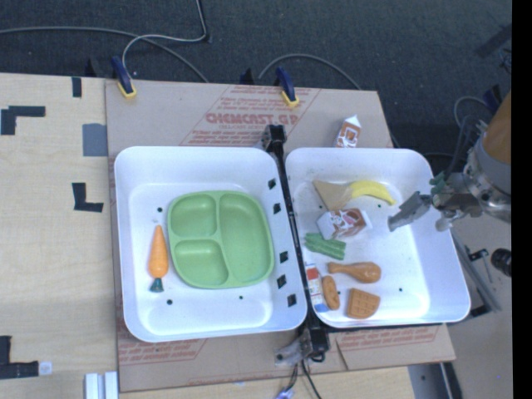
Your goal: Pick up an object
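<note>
Objects in right bin (440,281) — banana (373,192), chicken drumstick (356,270), waffle (362,303), small carton (345,222) — all lie untouched; gripper (416,208) hovers over bin's right side, finger spacing not discernible, nothing visibly held.

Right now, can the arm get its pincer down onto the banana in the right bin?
Probably yes. The pincer hovers over the right bin just right of the banana, with open bin floor between them. The banana's left end touches a tan wedge, but its right end looks free from above.
</note>
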Available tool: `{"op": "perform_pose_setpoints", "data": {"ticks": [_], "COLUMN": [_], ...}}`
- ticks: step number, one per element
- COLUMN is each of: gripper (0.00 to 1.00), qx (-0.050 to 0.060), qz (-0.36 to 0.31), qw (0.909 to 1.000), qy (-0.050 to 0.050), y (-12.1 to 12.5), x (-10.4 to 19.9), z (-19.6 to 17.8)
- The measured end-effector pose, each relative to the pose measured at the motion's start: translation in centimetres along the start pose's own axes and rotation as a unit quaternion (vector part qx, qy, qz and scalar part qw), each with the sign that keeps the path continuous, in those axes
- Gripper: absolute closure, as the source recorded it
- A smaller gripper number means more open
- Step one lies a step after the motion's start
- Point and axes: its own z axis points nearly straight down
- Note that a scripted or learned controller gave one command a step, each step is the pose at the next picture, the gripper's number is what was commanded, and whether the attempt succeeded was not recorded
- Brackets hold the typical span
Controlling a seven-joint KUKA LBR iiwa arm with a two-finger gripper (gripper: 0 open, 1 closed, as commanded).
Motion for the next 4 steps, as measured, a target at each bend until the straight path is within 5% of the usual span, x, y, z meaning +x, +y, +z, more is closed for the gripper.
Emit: {"op": "perform_pose_setpoints", "data": {"ticks": [1,2,4], "gripper": [0.00,0.00,0.00], "qx": [0.001,-0.003,0.001], "qz": [0.000,0.001,0.000], "qw": [1.0000,1.0000,1.0000], "qy": [0.001,-0.001,0.000], "y": [0.9,4.9,14.7], "x": [3.6,4.3,5.6], "z": [11.4,19.3,18.9]}}
